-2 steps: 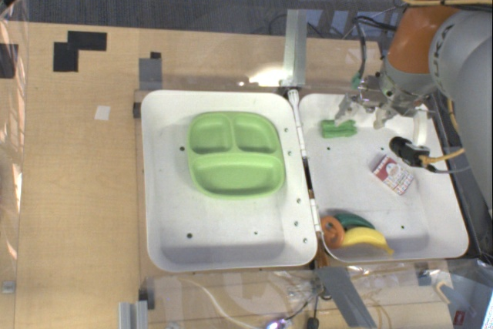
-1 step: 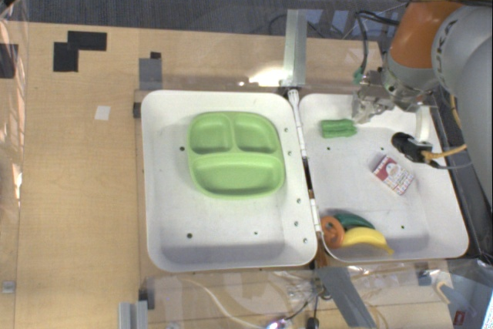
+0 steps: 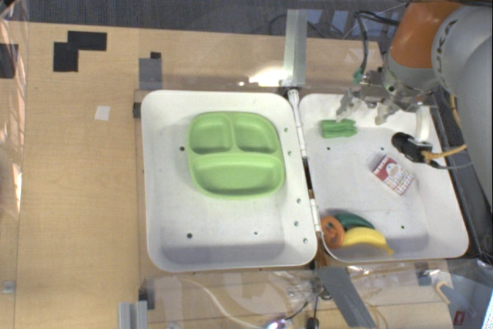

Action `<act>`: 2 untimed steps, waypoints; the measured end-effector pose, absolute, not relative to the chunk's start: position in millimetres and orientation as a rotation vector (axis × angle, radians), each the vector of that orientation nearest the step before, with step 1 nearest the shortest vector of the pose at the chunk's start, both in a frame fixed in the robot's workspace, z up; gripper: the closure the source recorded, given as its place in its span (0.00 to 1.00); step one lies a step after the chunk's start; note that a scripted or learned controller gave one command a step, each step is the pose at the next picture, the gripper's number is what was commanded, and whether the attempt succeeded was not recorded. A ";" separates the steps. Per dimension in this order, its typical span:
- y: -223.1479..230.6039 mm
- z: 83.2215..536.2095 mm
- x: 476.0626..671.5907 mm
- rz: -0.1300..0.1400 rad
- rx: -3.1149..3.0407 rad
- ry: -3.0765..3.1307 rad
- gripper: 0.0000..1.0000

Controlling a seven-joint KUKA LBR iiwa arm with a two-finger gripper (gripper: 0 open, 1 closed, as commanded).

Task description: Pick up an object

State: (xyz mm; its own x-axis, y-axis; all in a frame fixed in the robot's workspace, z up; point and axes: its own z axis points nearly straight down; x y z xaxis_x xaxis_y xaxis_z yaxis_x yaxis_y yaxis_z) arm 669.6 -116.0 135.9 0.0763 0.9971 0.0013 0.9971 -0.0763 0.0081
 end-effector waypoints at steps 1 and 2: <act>-92.9 260.2 636.6 0.006 2.334 2.096 0.00; -81.1 151.0 656.4 0.002 2.227 2.215 0.00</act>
State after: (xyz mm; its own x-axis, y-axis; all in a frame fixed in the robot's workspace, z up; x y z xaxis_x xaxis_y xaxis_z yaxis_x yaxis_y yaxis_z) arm 656.4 -81.1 151.0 0.0054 1.0000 0.0003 1.0000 -0.0054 0.0018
